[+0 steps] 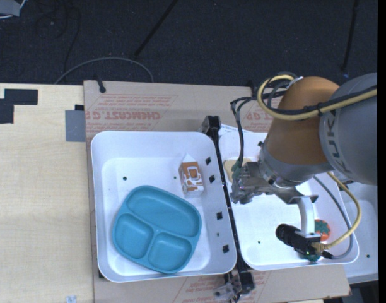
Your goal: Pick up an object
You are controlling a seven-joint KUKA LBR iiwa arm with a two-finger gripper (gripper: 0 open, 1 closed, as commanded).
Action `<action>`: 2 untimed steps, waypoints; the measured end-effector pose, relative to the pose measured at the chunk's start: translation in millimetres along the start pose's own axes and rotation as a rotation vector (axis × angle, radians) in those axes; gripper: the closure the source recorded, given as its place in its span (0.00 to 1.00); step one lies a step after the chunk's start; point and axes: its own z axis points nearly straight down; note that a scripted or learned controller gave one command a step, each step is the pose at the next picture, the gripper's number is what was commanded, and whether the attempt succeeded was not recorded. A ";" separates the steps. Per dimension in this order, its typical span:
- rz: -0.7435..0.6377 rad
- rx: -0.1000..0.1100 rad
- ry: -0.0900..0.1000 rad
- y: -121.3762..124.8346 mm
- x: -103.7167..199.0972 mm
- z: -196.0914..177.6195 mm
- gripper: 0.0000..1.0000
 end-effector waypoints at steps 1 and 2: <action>0.002 -0.003 -0.002 9.3 45.3 -6.9 1.00; 0.000 -0.002 -0.001 7.1 93.5 -7.1 1.00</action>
